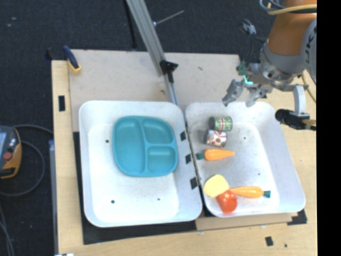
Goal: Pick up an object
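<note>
right, i'm hovering the hand (241, 94) open and carrying nothing over the far rim of the right bin (277, 159). the toys are sitting along that bin's left side: a green can (221, 124) touching a red-and-white can (216, 137), an orange carrot (214, 154) just below, then a yellow piece (216, 185), a red piece (227, 201) and a second carrot (248, 192). i'm worrying about the cans: they're touching, so a finger could be landing on one and shoving both away.
</note>
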You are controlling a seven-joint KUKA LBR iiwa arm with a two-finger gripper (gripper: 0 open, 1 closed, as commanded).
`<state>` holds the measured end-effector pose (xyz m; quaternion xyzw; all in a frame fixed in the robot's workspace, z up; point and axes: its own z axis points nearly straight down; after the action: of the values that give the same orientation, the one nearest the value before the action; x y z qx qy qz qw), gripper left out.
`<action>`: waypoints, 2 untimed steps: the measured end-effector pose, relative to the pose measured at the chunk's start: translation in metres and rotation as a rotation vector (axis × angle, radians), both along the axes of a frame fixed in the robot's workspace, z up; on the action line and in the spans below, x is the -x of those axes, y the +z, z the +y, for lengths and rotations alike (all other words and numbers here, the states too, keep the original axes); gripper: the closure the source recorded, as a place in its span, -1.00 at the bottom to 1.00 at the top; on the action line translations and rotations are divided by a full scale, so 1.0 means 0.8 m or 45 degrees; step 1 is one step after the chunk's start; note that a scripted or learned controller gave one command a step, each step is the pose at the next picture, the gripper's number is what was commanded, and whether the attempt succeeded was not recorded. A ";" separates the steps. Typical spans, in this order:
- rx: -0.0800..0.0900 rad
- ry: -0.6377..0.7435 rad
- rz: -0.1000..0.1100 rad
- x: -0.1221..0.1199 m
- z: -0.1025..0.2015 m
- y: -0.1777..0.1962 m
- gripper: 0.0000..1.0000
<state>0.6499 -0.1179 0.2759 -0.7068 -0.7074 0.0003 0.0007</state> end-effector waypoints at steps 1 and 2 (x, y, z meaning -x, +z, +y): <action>0.000 0.000 -0.004 -0.001 0.000 0.002 -1.00; 0.004 0.000 0.001 -0.003 0.001 -0.051 -1.00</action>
<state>0.6524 -0.1169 0.2351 -0.7069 -0.7073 0.0015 0.0000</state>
